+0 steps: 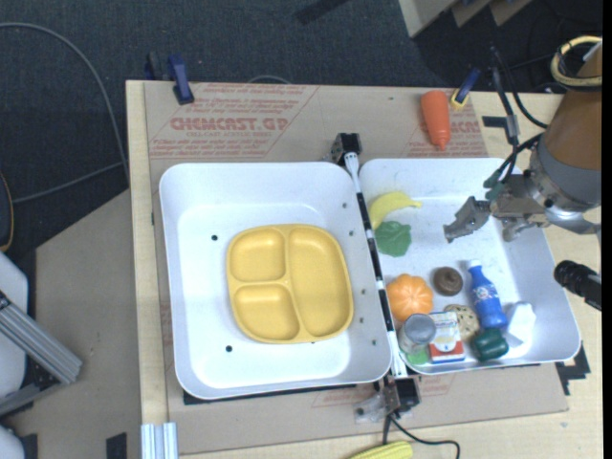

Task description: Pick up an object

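1. Nearest us, lower right of frame: right bin [564, 338] w/ can [418, 331], orange [409, 295], blue bottle [485, 295].
2. We see gripper [466, 222] mid-right above the bin, fingers spread, pinching nothing.
3. Yellow tray [287, 283] in left bin [182, 256].

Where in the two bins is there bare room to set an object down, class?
Left bin: bare floor all around the yellow tray. Right bin: bare patch between banana and hand. Crowded along its near edge: orange, blue bottle, can.
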### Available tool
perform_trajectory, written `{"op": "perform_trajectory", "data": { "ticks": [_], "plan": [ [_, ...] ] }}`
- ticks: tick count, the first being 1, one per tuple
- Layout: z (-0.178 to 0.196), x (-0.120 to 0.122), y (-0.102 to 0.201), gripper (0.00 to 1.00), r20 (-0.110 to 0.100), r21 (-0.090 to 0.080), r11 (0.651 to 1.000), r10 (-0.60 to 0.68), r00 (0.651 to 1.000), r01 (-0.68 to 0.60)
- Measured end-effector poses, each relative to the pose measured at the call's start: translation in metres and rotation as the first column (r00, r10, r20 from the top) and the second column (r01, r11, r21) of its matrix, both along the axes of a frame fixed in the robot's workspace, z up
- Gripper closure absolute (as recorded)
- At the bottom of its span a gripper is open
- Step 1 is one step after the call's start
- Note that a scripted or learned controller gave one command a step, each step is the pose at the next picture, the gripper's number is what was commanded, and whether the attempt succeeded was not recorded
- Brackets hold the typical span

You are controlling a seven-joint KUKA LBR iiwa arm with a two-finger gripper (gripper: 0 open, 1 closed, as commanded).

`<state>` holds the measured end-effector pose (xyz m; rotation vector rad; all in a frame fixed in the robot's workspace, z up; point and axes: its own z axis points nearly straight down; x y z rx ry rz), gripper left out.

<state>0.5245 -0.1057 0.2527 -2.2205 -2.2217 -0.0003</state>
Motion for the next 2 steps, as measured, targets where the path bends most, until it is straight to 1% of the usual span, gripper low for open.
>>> {"op": "perform_trajectory", "data": {
  "ticks": [1, 2],
  "plan": [
    [-0.134, -0.011, -0.067, 0.0, -0.002, 0.0, 1.0, -0.002, 1.0, 0.002],
    [-0.164, 0.001, -0.067, 0.0, 0.003, 0.003, 1.0, 0.0, 1.0, 0.0]
  ]
}}
